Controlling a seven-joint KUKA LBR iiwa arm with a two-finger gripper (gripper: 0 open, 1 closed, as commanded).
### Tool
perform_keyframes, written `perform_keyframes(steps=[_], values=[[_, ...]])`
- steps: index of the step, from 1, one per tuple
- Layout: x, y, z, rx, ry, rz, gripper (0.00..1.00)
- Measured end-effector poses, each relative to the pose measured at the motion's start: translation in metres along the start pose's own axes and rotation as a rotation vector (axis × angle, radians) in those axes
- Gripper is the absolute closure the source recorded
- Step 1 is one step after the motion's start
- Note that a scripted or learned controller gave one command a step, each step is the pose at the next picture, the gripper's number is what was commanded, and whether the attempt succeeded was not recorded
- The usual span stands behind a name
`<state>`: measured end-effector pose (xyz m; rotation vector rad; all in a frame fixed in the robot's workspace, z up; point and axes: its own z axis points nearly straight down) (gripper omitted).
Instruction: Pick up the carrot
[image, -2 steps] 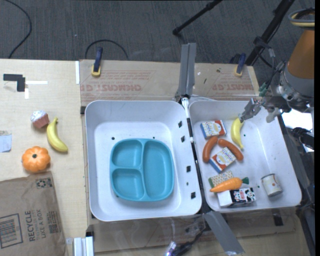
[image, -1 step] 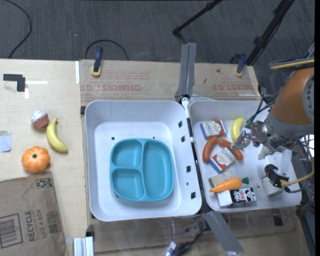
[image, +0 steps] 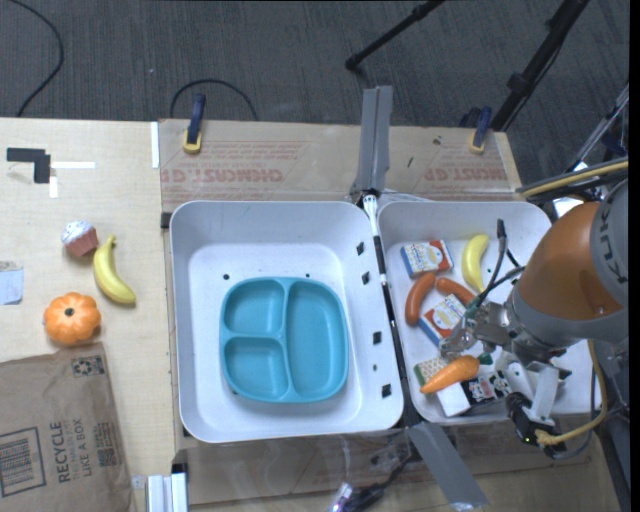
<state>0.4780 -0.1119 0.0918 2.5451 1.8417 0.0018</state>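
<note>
The carrot (image: 451, 373) lies in the right bin (image: 535, 215), near the bin's front edge, tip pointing to the view's left & slightly down, thick end up toward the gripper (image: 466, 335). The gripper sits just above the carrot's thick end — whether it touches the carrot can't be told, & its state (apart, together or clamped) can't be made out either, since wrist & clutter blur together there.

The arm (image: 575, 275) comes in from the right, orange band over the bin's right half, cables trailing toward the front rim.

Other items in the right bin: a yellow banana (image: 474, 260) near the back, a small carton (image: 426, 257) to its left, a red sausage (image: 420, 295) curving below that, another carton (image: 443, 318) just beside the gripper, plus a white block (image: 453, 399) & a dark-printed packet (image: 488, 388) under/next to the carrot.

Left bin (image: 190, 300) holds a blue divided tray (image: 285, 340), 3 compartments.

On the bench to the left, well apart from the bins — a cupcake (image: 79, 238), a 2nd banana (image: 111, 272), a small pumpkin (image: 72, 319) & a paper bag (image: 55, 430) w/ recycle print.
</note>
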Motion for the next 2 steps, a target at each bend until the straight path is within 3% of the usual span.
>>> perform_keyframes(steps=[1,2], values=[[0.001,0.003,-0.010,-0.009,0.001,0.005,1.00],[0.029,-0.010,-0.098,0.004,-0.003,0.116,1.00]])
